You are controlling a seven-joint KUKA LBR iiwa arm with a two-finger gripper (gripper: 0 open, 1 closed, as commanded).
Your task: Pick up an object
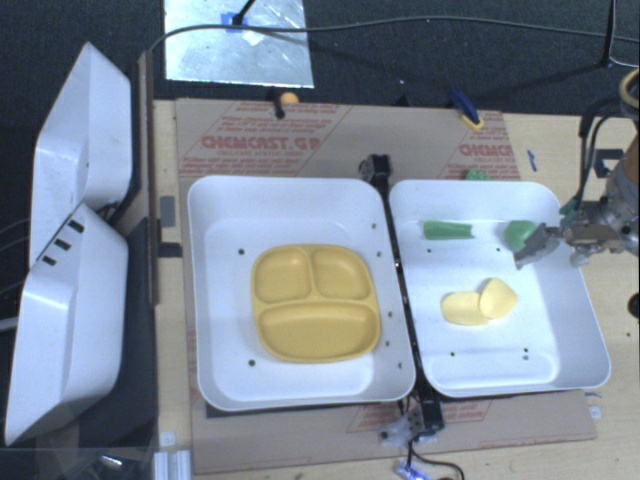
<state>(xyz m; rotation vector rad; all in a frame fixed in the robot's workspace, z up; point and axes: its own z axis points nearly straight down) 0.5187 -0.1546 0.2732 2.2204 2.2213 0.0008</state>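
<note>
The right bin (560,368) holds a long green piece (447,230) near its back, and a small green lump (519,233) to the right of it. Two pale yellow pieces lie touching in the middle: a flat one (460,309) and a rounder one (499,297). My gripper (533,247) reaches in over the right bin's right side. Its dark tip is right beside the green lump, just below and to the right of it. Nothing is lifted off the bin floor.
The left bin (220,268) holds a yellow divided plate (316,302). A black clamp (378,168) sits at the back where the bins meet. A small green scrap (476,175) and a blue-and-yellow clip (465,111) lie on the cardboard behind the right bin.
</note>
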